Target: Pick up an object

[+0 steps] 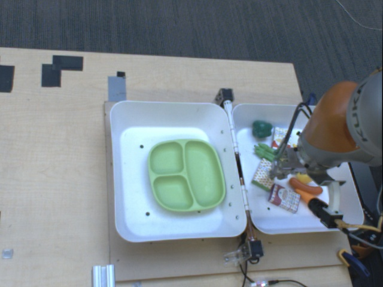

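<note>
The gripper (pixel 280 171) hangs low in the right bin (pixel 353 217); whether it pinches anything cannot be told. The packet (pixel 263 173) lies just at its nine o'clock, the carrot (pixel 306 188) at four o'clock. A good grasp needs one item centred, neighbours untouched.

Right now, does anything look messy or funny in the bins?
Yes. The right bin has small things jumbled in a heap, some overlapping, under the tool. The green divided plate in the left bin sits slightly turned, not square to the walls.
</note>
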### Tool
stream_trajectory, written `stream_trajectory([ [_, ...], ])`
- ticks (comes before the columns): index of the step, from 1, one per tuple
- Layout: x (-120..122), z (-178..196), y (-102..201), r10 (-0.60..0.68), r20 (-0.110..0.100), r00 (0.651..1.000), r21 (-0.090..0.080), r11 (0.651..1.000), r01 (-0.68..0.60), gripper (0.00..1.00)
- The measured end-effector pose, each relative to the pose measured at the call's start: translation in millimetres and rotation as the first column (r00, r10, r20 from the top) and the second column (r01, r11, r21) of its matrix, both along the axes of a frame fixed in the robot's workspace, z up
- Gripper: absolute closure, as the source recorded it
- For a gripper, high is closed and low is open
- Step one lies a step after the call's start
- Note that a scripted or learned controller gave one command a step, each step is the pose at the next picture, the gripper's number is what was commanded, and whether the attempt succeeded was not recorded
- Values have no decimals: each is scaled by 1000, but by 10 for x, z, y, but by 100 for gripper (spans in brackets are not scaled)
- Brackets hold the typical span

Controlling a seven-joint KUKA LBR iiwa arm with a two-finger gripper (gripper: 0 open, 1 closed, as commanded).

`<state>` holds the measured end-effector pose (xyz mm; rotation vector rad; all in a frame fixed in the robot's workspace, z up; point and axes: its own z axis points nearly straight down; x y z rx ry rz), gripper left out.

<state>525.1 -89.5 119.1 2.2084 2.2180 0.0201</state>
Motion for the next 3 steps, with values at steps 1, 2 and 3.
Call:
stream_trajectory([
  [1, 0, -1, 0, 0, 0, 1000, 0, 1000, 0, 0],
  [2, -357, -323, 44, -3, -7, 1000, -2, 1000, 3, 0],
  [3, -335, -208, 44, -2, -1, 1000, -3, 1000, 2, 100],
])
